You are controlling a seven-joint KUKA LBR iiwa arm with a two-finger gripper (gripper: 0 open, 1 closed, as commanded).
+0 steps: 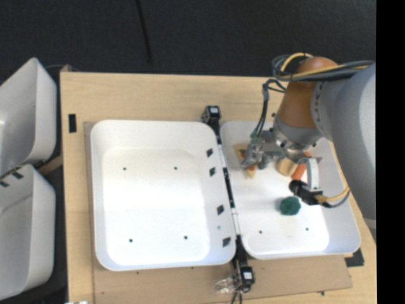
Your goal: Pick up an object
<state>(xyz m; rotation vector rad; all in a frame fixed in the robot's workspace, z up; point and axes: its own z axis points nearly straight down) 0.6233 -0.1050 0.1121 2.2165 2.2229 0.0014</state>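
Note:
In the right bin [285,239] lie a round dark green ball [290,206], a tan piece [286,166] and a thin orange-red stick [302,170]. My gripper [252,159] reaches down into the bin's far left part, over a small tan and orange object [245,160] that is partly hidden under it. The arm's grey body and orange band cover the bin's far right corner. The green ball sits apart, nearer the front than the gripper.
The left bin [152,195] sits beside the right one, split from it by a ridge with black clips [221,189]. White containers [19,132] stand off the bench's left edge. A black cable [316,198] loops from the wrist over the right bin.

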